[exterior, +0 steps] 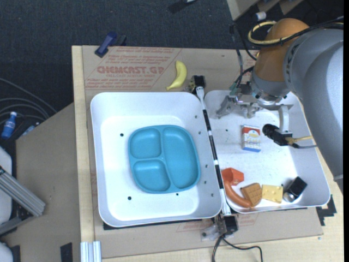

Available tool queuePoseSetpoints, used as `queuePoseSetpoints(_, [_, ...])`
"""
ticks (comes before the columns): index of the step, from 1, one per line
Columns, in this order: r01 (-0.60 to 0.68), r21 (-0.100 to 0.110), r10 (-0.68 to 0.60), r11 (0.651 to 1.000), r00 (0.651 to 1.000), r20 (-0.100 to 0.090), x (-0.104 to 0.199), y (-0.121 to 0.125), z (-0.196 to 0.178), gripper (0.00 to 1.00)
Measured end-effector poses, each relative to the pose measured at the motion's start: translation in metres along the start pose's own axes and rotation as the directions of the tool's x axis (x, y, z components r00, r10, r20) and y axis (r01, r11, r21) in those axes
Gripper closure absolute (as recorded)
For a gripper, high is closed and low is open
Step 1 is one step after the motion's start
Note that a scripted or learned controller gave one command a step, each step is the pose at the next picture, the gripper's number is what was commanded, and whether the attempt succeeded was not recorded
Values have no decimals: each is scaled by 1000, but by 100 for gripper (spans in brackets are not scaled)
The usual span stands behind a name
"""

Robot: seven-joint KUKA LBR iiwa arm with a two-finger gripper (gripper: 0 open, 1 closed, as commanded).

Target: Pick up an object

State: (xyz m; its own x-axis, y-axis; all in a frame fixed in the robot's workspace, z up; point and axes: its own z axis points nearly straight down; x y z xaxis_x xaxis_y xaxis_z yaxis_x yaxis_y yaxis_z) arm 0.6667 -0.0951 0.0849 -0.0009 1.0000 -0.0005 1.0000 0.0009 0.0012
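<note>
On the desk: two white bins (103, 146), one arm, jaws (240, 105) low over the right bin's far end.
Left: one glossy blue three-compartment plate (163, 158). Right: small printed box (251, 138) mid-bin, untouched; jaws' opening cannot be told.

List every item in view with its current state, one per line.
Gripper: low over the right bin's far end, nothing visibly held.
Blue plate: flat, upright, in the left bin.
Small box: lying flat, right bin, apart from the gripper.
Orange toy food: resting at the right bin's near edge.
Cheese piece: lying flat beside it.
Banana: on the bench, outside both bins.
</note>
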Motion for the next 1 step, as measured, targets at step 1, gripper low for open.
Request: queuePoseSetpoints(1, [0, 1, 0, 1000, 1000, 0, 3, 0, 0, 0])
